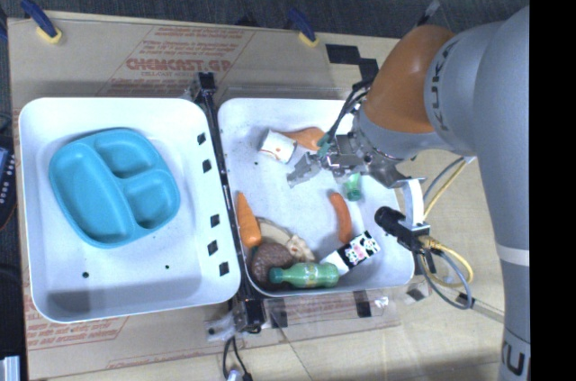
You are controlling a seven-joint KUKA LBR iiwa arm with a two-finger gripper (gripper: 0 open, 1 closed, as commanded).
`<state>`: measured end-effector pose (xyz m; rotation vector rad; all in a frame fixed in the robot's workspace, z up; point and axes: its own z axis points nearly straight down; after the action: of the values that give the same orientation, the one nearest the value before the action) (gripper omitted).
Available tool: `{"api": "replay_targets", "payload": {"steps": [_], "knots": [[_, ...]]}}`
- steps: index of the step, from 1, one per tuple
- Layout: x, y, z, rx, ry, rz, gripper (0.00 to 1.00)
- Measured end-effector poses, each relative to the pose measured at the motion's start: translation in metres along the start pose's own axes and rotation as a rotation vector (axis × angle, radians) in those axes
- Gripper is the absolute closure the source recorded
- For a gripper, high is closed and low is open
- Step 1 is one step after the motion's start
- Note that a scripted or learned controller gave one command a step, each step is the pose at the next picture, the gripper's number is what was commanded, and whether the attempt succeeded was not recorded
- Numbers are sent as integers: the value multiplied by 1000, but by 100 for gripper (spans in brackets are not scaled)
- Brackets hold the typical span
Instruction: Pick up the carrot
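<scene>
I saw the big grey arm [468, 91] reach over the right bin [256, 113]. The left bin [36, 199] held a blue tray [112, 184]. The tool [310, 165] hung above the bin floor; I could not tell how it was set. The carrot [247, 221] lay by the left wall, just beside a green bottle [306, 276].
</scene>
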<state>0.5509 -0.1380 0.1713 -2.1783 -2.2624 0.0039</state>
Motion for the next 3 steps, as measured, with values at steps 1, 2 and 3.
{"api": "replay_targets", "payload": {"steps": [1, 2, 3], "knots": [[-64, 78, -3, -2, -3, -318, 0], [-73, 104, 49, 1, 0, -201, 0], [-72, 107, 36, -4, -4, -212, 100]]}}
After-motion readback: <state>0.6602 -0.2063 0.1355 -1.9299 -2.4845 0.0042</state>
